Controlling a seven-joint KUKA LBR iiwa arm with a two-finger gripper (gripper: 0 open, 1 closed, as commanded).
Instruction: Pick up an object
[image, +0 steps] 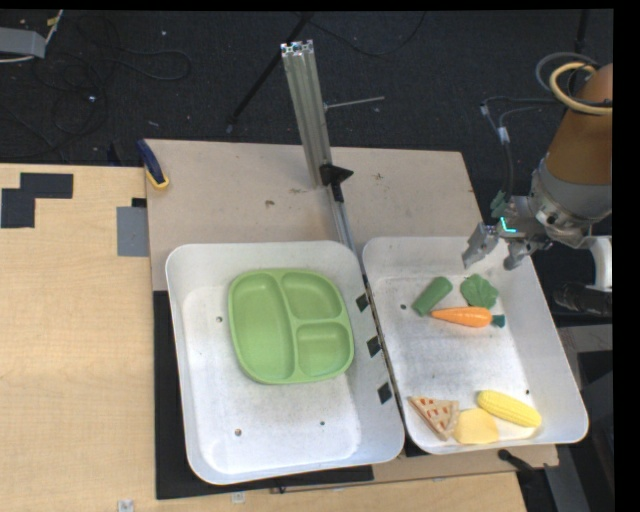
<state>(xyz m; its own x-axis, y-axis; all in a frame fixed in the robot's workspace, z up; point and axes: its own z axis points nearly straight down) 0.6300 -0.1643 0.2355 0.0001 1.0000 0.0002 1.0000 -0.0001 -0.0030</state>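
Lettering or brand marks cannot be read on anything on the bench. Taking the green divided plate (291, 326) as the landmark: it lies in the left white bin (200, 420), toward that bin's far half, with three compartments, one long one on its left and two smaller ones on its right, all showing bare green. To the right of the plate, across the seam with its small black clips, sits the right white bin (440, 400), which holds the toy food. Farthest from the plate's near edge, up in that bin's far half, a dark green pickle-like piece (433, 295) lies tilted, with a leafy green piece (480, 290) just beside it to the right and an orange carrot (462, 317) lying crosswise just below both, its green tip pointing right. Down at the bin's near edge, well apart from those three, a waffle-patterned wedge (436, 414) touches a pale yellow lump (477, 428), and a yellow corn cob (509, 408) rests against that lump's right. Farthest right of the plate, the gripper (497, 249) hangs over the right bin's far rim, above the leafy piece, its two fingers spread apart with nothing between them.
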